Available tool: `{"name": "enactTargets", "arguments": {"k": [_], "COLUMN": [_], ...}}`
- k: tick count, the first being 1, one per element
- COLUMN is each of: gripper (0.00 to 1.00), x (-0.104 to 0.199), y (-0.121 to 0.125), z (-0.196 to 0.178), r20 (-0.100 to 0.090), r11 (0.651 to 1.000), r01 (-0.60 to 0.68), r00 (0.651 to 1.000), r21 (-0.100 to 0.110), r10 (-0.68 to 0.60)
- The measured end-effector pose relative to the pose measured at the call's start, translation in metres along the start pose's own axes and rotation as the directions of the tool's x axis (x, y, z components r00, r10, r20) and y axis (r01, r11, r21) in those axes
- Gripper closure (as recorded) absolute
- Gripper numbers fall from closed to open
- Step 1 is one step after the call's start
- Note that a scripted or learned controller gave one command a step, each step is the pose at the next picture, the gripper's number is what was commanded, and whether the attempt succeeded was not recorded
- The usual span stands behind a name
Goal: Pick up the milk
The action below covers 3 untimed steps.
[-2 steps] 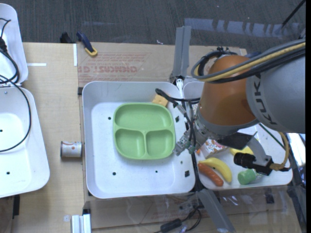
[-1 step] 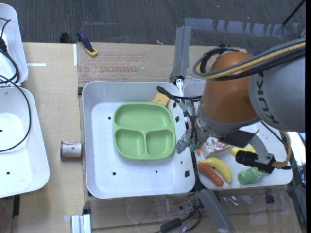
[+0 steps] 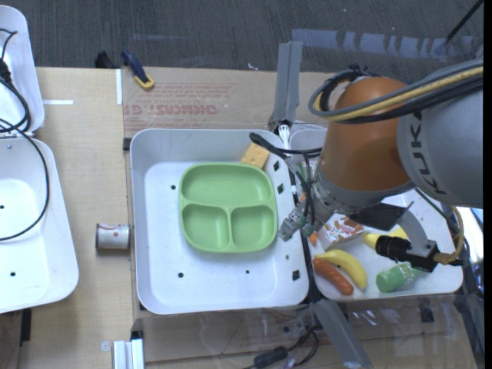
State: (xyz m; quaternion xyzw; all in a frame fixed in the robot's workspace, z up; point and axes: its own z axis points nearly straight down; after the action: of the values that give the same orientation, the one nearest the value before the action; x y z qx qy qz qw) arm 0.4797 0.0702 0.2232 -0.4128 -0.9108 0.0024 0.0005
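We look down on a wooden bench [image 3: 92,167] with a dark carpet behind it, and on the bench stand two shallow white bins side by side.

The biggest thing is the arm [image 3: 384,144]; its grey body and orange band come in from the right and cover most of the right bin [image 3: 450,279]. Under the wrist the gripper [image 3: 296,223] hangs at the wall where the two bins meet, just beside the right rim of the green plate. We cannot tell how it is set, because the wrist hides most of it, and we see nothing held in it.

The left bin [image 3: 150,275] carries a green plate [image 3: 228,206] with three compartments, lying in the middle of the bin. At the far edge of this bin, touching the far right corner of the plate, lies a yellow sponge-like block [image 3: 255,156].

In the right bin, near its left wall, lies the milk [image 3: 340,231], a small white carton with red print, tilted on its side just beside the gripper and apart from it. Towards the near edge lie a banana [image 3: 347,265] and, touching it, a carrot [image 3: 335,277]. Near the near right corner is a green round object [image 3: 396,277].

On the bench, just beside the left wall of the left bin, a small can [image 3: 112,237] lies on its side.
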Motion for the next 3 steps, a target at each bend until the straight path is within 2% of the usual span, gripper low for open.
{"name": "enactTargets", "arguments": {"k": [1, 2, 3], "gripper": [1.0, 1.0, 1.0], "x": [-0.01, -0.045, -0.006], "y": [-0.011, -0.041, -0.008], "z": [0.008, 0.01, 0.027], "r20": [-0.001, 0.0, -0.001], "r11": [0.999, 0.997, 0.97], "r01": [0.054, 0.082, 0.244], "r00": [0.999, 0.997, 0.97], "r21": [-0.003, -0.004, -0.003], "r10": [-0.054, -0.082, -0.244]}}
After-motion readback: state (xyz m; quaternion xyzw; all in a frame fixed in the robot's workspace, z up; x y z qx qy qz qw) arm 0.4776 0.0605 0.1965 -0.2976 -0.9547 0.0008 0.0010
